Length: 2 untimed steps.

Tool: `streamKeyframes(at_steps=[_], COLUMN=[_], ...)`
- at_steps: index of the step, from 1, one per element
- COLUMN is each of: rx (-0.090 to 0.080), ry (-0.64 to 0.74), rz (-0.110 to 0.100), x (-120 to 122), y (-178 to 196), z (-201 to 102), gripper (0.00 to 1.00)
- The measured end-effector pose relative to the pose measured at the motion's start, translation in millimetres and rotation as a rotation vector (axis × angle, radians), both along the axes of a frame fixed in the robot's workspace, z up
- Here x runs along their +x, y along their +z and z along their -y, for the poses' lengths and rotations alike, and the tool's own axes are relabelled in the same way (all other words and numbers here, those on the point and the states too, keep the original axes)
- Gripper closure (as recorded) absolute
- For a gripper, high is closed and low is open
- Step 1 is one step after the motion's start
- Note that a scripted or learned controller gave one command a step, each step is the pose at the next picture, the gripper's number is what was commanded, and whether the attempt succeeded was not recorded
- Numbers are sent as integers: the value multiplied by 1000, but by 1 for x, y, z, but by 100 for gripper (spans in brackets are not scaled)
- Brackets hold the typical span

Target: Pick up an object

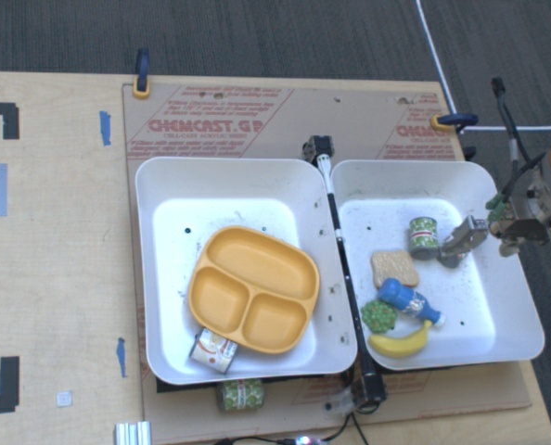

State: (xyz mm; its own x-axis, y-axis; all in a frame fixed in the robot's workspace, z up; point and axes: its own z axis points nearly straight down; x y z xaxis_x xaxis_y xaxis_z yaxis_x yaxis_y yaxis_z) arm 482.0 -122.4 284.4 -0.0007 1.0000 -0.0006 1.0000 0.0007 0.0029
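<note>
Lowest in the view, a green can lies on its side on the bench, just outside the front wall of the left bin. Inside that bin, a white can lies tilted in the front corner, partly tucked under the edge of a yellow tray with three compartments, which sits at a slant across the bin floor.

Right of the divider, the right bin holds five small things. A banana lies nearest its front wall, curved upward. Touching it from behind are a green broccoli on the left and a blue bottle lying across to the right. Just behind those sits a tan cracker, flat on the floor. Behind and to the right of the cracker, a green tin stands upright, apart from the rest.

From the right edge, the gripper reaches into the right bin, its grey fingers pointing down and left, just beside the tin's right side. Nothing shows between the fingers, and whether they stand wide or narrow I cannot tell from this angle.

A white cable runs over the dark floor behind the bench.
</note>
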Motion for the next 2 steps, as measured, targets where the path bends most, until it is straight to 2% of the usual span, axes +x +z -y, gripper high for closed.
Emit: streamKeyframes(at_steps=[1, 2], rx=[1, 1], ry=[-1, 0], rz=[-4, 0], x=[16, 54], y=[-137, -197], z=[16, -8], gripper=[0, 0])
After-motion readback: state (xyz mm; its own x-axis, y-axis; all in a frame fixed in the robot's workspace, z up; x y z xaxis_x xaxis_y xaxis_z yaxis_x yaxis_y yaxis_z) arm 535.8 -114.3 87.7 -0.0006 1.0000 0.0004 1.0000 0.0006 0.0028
